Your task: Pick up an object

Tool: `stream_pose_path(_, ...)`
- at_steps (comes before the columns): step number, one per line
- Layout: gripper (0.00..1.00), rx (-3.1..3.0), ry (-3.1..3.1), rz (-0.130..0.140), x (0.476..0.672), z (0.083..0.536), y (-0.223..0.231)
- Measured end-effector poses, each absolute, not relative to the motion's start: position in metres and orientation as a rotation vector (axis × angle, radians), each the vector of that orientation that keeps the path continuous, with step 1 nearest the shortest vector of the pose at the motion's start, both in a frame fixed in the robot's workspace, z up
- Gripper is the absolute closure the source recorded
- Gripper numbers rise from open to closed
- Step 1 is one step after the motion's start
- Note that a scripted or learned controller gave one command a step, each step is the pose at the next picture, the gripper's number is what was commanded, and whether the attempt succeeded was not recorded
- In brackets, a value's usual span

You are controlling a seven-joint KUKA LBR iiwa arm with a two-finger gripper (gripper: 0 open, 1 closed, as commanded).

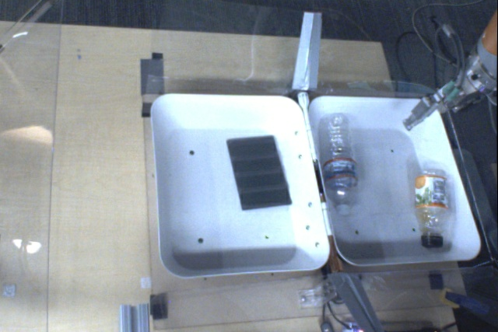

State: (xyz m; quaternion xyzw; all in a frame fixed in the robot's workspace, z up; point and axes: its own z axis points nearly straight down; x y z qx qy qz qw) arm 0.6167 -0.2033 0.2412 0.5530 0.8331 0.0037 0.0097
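gripper on the grey arm hangs over the far right corner of the right-hand shallow white bin, slanting in from the right; whether it is parted or closed cannot be told at this size, and nothing is seen in it.

two candidates lie in that right-hand bin. a clear plastic bottle with a blue-and-white label lies along the bin's left wall, cap end pointing away. a clear plastic bottle with an orange label and a dark cap lies near the bin's right wall, cap toward the near edge. a flat dark ridged rectangular pad sits in the neighbouring left-hand white bin.

judging from this, the orange-labelled bottle is the closer target. best to come down across its short axis at the labelled middle, square to its length, since a round smooth bottle may roll or slip out.
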Motion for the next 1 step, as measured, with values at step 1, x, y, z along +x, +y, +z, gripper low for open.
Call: stream_pose_path(1, 0.0, 1.644, 2.671, 0.004, 0.604, 0.1642, -0.2048)
